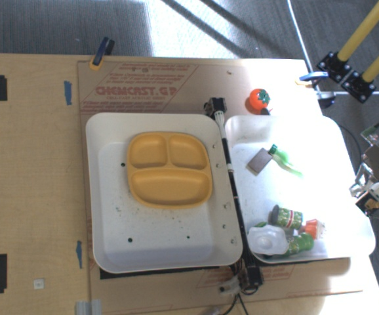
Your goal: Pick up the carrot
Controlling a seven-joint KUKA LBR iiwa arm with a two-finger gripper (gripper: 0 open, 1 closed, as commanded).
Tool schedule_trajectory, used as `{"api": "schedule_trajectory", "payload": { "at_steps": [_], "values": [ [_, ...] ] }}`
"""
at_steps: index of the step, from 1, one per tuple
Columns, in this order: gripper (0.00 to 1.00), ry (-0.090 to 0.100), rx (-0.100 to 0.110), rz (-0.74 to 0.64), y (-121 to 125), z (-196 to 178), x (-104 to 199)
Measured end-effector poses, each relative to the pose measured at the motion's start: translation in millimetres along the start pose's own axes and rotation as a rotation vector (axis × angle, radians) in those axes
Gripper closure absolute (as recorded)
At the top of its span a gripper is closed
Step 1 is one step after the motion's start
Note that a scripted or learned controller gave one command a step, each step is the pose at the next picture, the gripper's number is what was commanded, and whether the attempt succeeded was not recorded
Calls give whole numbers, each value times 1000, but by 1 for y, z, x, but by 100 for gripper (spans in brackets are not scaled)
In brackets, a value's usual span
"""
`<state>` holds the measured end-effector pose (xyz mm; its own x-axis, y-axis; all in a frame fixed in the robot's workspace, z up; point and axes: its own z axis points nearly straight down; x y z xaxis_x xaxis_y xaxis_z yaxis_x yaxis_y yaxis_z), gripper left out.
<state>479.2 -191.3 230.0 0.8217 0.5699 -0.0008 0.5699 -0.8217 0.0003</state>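
A small orange piece (pixel 312 228), which looks like the carrot, lies at the front of the right bin (pixel 334 149). It touches a green and red bottle-like toy (pixel 286 216) and a green leafy part (pixel 300 243), and a white tub (pixel 268 239) lies just to their left. The gripper (pixel 373 190) hangs at the view's right edge, just outside the bin's right rim. It is to the right of the orange piece and a little behind it, and it holds nothing that I can see.
A grey block (pixel 259 161) and a green toy vegetable (pixel 284 159) lie mid-bin on the right. The left bin (pixel 104 195) holds a yellow divided plate (pixel 170 169). A red tomato toy (pixel 258 100) sits on the bench behind the bins.
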Motion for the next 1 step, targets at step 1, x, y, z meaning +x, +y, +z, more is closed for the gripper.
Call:
{"api": "schedule_trajectory", "payload": {
  "at_steps": [1],
  "values": [
    [100,0,1,213,22,12,-15]
  ]
}}
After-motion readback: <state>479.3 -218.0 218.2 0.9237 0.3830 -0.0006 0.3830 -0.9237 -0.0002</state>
